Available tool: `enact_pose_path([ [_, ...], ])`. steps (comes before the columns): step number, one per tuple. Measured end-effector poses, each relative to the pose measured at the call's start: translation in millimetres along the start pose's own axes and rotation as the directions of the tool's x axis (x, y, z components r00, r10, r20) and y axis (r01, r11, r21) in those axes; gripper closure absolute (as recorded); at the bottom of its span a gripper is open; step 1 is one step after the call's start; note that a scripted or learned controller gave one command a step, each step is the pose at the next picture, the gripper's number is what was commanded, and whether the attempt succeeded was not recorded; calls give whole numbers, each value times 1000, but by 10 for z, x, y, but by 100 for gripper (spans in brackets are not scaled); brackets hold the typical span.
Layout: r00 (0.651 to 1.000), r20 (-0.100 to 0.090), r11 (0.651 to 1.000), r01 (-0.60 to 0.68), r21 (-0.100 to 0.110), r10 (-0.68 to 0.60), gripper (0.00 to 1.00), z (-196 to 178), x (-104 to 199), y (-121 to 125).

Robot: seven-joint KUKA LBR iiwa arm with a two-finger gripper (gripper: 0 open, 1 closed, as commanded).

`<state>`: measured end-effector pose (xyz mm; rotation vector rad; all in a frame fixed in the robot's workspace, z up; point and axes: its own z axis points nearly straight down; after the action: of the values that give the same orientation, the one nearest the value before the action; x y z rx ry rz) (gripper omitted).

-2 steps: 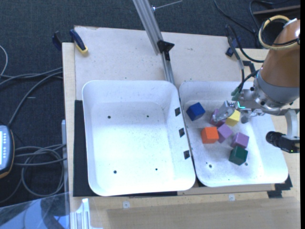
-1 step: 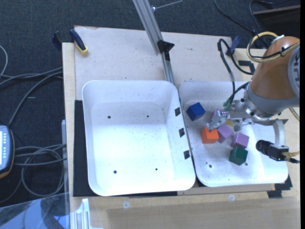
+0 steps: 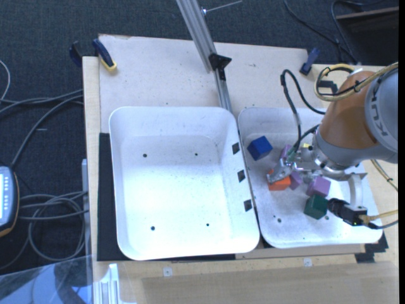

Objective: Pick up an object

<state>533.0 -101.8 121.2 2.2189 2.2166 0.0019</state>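
Note:
My gripper (image 3: pixel 286 171) is low in the right bin (image 3: pixel 285 233), reaching in from the right under the grey and orange wrist. It hangs right over an orange block (image 3: pixel 279 183), whose upper part it covers. A blue block (image 3: pixel 259 147) lies up and to the left of it. Just right of the gripper sits a purple block (image 3: pixel 319 186), and a dark green block (image 3: pixel 314 207) lies below that. A small pink piece (image 3: pixel 288 152) peeks out beside the wrist.
The left bin (image 3: pixel 126 170) stands beside the right one, its rim running close to the orange block. A metal pole (image 3: pixel 201 30) slants across the back of the bench. Cables loop around the arm at the right.

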Motion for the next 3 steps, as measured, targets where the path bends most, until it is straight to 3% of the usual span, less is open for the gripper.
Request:
enact_pose_path([
  [1, 1000, 3, 1000, -2, -10, 2, 0, 115, -40, 52],
  [2, 1000, 4, 1000, -1, -18, 1, 100, -5, -36, 74],
  [3, 1000, -1, 1000, 3, -4, -3, 100, -643, -49, 133],
])
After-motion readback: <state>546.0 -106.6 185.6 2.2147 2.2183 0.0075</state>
